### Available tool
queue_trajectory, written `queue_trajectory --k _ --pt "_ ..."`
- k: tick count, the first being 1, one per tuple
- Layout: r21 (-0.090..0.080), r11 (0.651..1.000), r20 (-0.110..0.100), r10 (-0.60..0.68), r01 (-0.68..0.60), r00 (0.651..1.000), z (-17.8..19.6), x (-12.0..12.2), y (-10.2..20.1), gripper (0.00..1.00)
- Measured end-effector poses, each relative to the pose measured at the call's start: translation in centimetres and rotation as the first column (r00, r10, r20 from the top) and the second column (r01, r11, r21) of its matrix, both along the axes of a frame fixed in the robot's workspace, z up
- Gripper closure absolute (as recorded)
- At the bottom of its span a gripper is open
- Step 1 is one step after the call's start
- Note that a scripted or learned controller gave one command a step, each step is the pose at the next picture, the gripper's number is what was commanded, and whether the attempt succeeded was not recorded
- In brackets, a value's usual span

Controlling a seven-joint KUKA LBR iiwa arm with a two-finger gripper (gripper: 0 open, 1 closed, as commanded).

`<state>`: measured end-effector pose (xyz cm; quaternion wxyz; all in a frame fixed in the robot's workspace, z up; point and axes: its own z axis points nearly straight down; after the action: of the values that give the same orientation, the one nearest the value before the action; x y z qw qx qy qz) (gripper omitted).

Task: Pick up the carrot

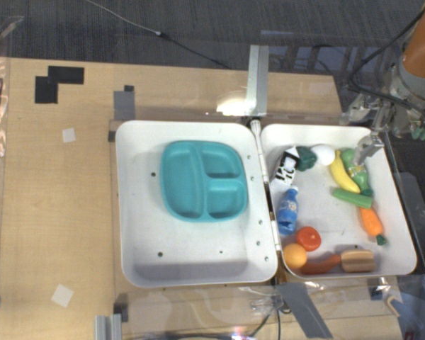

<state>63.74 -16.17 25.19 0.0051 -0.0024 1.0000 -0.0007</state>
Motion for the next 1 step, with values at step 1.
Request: queue_trajectory --k 1 --pt "-0.004 1.0 0.007 0.017 -0.017 1.0 -16.13 -1.76 -4.58 0.0"
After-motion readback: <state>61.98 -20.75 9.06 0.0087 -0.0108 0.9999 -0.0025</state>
